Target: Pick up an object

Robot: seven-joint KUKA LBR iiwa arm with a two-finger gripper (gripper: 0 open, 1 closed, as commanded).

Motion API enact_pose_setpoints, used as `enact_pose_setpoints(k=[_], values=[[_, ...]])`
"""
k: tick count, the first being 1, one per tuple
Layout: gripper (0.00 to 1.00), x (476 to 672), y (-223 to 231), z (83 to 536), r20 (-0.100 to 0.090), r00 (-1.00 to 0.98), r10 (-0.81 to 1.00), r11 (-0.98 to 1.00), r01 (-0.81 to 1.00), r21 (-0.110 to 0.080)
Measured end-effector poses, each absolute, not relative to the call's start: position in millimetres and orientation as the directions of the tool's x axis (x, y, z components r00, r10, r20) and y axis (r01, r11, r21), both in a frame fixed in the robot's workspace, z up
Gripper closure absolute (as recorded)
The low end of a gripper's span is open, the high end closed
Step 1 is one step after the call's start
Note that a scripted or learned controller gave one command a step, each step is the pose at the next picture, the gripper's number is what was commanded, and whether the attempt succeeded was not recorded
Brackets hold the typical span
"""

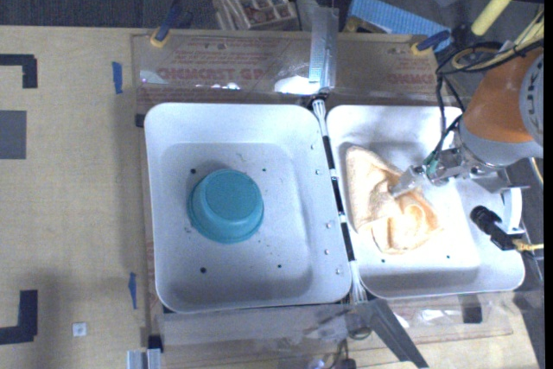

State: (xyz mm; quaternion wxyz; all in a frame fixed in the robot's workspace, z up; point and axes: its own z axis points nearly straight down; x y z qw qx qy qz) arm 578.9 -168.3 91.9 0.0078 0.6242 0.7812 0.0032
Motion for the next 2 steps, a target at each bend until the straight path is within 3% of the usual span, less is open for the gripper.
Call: enact_pose_setpoints(k=[1,2], values=[[1.0,580.2,-168,103,-0.009,-0.222,0.975,0.222,0.975,0.02],[1.0,582.7,-102,206,-0.001,-0.181,0.983,0.181,0.983,0.001]])
